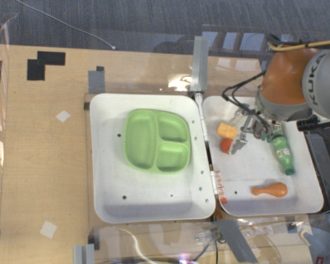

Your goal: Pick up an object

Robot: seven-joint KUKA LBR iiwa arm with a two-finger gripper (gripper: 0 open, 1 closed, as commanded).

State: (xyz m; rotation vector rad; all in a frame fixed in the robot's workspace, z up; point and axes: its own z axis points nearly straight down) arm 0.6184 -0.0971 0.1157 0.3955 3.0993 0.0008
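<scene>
A: On the bench [44,164], what takes up the most room?

B: Two shallow white bins side by side. The left bin [107,197] carries a green divided plate [156,141], lying flat near its centre, three compartments facing up. The right bin [302,202] holds the smaller items.

A: Position of the arm?

B: The arm [297,84] enters from the right, its orange band over the far part of the right bin. The gripper [243,141] points down and leftward into that bin, its tip low over the floor.

A: Fingers?

B: Spread slightly; a narrow gap shows between the grey tips, with nothing pinched between them. The near tip sits just beside a small red piece [226,145], right of it. Contact: cannot tell.

A: Other candidates for picking?

B: A green bottle [281,154] lies on its side right of the gripper, cap toward the near edge, partly under the wrist. An orange drumstick-shaped toy [270,190] lies flat near the front wall, well apart from the gripper. A yellow-orange block [227,130] rests just behind the red piece, touching or nearly so, left of the fingers.
</scene>
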